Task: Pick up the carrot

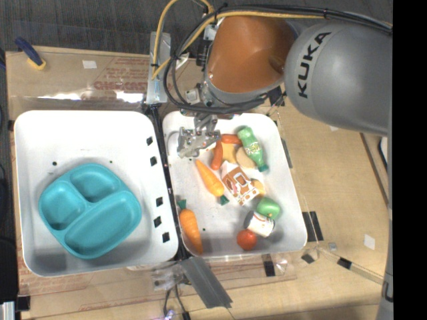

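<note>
Two carrots lie in the right bin point(287, 179). One carrot point(209, 179) lies slantwise near the bin's middle, its green end pointing down-right. The other carrot point(189, 227) rests against the bin's left wall near the front corner, green top pointing up. My gripper point(197, 143) hangs under the orange wrist at the bin's back left. It is just above and to the left of the middle carrot's upper tip, and no object is visibly held in it.
Crowded beside the middle carrot are a small orange piece point(217, 156), a green bottle point(252, 147), a white-and-orange carton point(240, 184), a green-capped white item point(265, 216) and a red tomato point(247, 239). The left bin point(40, 132) holds a teal divided plate point(90, 209).
</note>
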`<action>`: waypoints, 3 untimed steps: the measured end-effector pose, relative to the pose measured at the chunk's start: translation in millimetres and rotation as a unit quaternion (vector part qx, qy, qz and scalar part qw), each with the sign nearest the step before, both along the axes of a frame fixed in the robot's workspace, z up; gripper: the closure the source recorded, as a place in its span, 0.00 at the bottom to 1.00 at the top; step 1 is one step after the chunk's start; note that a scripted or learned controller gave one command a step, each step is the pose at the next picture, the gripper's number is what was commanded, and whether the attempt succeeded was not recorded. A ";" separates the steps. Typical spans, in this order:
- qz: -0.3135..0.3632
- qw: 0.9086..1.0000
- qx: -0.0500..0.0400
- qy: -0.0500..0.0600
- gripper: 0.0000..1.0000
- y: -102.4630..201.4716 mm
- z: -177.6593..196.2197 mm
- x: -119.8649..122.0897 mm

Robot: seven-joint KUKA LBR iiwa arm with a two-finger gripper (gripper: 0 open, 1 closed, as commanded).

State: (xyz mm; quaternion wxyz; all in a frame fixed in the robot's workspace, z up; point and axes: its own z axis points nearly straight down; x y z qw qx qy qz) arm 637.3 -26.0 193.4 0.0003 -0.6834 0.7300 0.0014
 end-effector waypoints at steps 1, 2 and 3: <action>0.124 0.992 0.000 -0.002 1.00 -36.5 -0.7 20.0; 0.124 0.992 0.000 -0.002 0.00 -36.7 -0.7 19.9; -0.053 0.999 0.000 0.001 0.00 -92.8 -92.4 -48.1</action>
